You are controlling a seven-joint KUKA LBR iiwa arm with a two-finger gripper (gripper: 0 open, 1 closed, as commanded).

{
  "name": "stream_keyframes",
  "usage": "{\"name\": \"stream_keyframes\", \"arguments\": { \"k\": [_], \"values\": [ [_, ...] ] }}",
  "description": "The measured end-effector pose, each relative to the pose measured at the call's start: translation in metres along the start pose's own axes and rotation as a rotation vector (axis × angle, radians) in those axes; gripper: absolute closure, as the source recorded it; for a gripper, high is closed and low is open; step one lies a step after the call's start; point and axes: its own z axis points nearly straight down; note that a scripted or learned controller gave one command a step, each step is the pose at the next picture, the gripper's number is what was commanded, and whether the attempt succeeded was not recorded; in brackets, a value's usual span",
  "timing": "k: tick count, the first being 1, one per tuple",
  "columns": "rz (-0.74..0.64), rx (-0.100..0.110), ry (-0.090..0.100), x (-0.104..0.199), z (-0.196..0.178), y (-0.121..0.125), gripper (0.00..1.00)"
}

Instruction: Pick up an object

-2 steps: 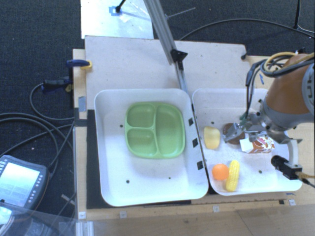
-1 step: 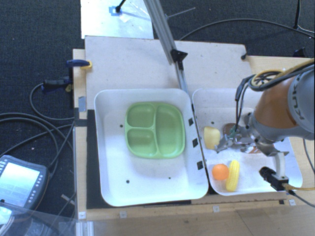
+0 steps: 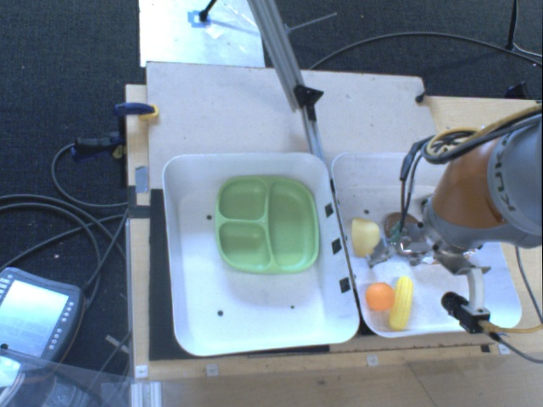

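The grey arm with its orange band (image 3: 475,189) reaches in from the right and bends down over the right shallow white bin (image 3: 356,172). Its two-finger gripper (image 3: 399,248) sits low in that bin, a cluster of dull metal parts just right of a pale yellow rounded object (image 3: 365,236), perhaps a piece of toy fruit. From here I cannot tell whether the fingers are spread or closed, nor whether they touch anything; the wrist and its cables cover much of them, and the metal blurs together.

Below the gripper lie a small orange ball-like object (image 3: 379,296) and a yellow corn-cob-shaped toy (image 3: 401,303), side by side and touching or nearly so, near the bin's front wall. The arm's bulk hides most of the bin's right half, so whatever lies under it is unseen.

The left shallow white bin (image 3: 182,253) holds a light green plastic tray with three compartments (image 3: 268,225), lying flat near the middle. A slanted grey metal pole (image 3: 276,36) crosses the top of the scene and ends near the gap between the two bins. The pale wooden surface (image 3: 229,100) carries both bins. At the lower left a handheld control pendant (image 3: 30,312) is cut off by the edge, with black cables (image 3: 76,227) looping across the dark floor.
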Motion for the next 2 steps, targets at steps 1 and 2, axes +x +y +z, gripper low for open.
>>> {"name": "stream_keyframes", "arguments": {
  "k": [1,2],
  "values": [
    [0.001,-0.004,0.000,0.000,-0.012,0.001,1.00],
    [-0.005,-0.008,-0.001,0.009,-0.063,-0.001,1.00]
  ]
}}
